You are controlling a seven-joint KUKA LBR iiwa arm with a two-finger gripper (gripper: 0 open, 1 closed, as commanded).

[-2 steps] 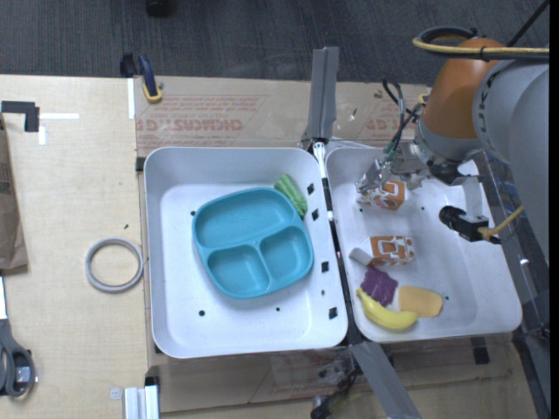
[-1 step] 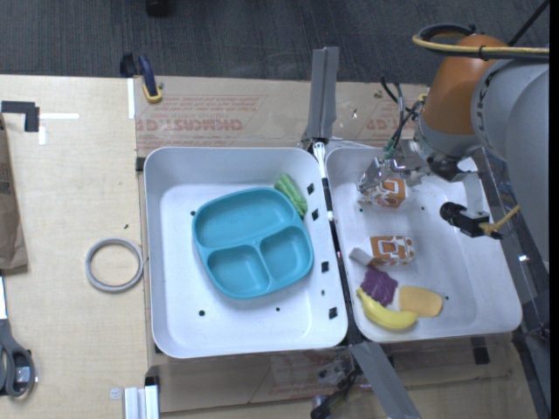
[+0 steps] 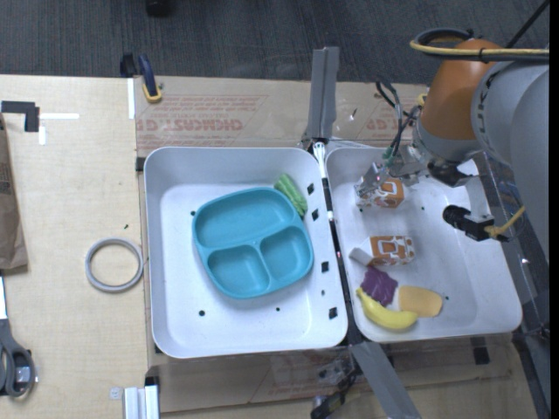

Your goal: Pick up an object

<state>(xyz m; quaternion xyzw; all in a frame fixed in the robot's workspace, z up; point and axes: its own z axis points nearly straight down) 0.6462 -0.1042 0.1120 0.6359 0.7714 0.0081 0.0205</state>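
Cardboard (image 3: 205, 116) reversed lettering unreadable, pincer (image 3: 377, 184) beside carton (image 3: 390, 194)

Even, bright overhead light fills the scene. The white bins (image 3: 236, 330) reflect it strongly and look nearly washed out along their rims, with only soft, short shadows under the blue tray (image 3: 253, 243). The dark floor (image 3: 262, 16) at the top stays dim. Focus is fairly sharp centrally, and the arm (image 3: 515, 120) at the right looks slightly soft.

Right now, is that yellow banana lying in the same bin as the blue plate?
No, the banana lies in the right bin, while the blue plate sits in the left bin.
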